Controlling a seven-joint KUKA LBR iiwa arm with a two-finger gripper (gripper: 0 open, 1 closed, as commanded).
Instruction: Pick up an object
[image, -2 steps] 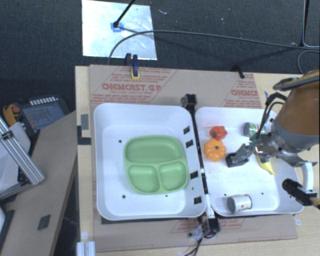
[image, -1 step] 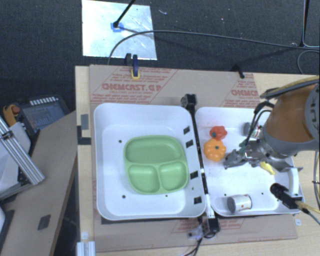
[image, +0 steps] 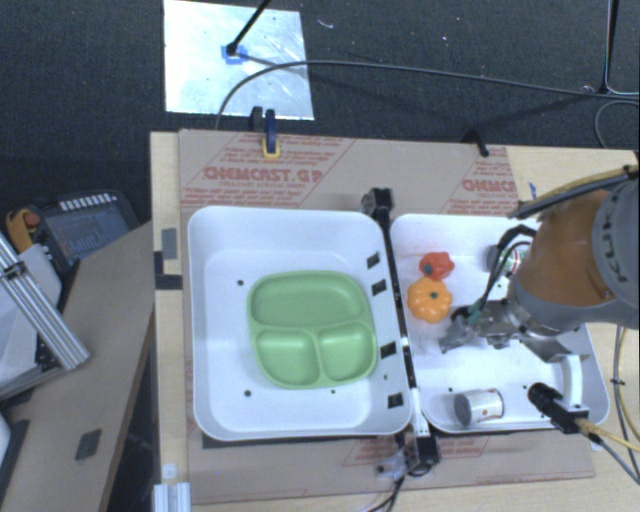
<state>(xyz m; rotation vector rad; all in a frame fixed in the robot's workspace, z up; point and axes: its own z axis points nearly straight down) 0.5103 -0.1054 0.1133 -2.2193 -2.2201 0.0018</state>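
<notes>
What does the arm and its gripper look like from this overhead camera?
The arm is bulky and rounded, grey at the right edge with a broad orange band above the wrist. Thin dark cables loop along the wrist section. The gripper is small, grey metal and dark, ending in two short fingers.

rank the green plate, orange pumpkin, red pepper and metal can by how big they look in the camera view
1. green plate
2. orange pumpkin
3. metal can, close to the pumpkin, so that pair is unsure
4. red pepper

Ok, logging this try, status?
End effector low in right bin, nothing seen held. Orange pumpkin just left of it, red pepper behind. Can lying near front.
</notes>
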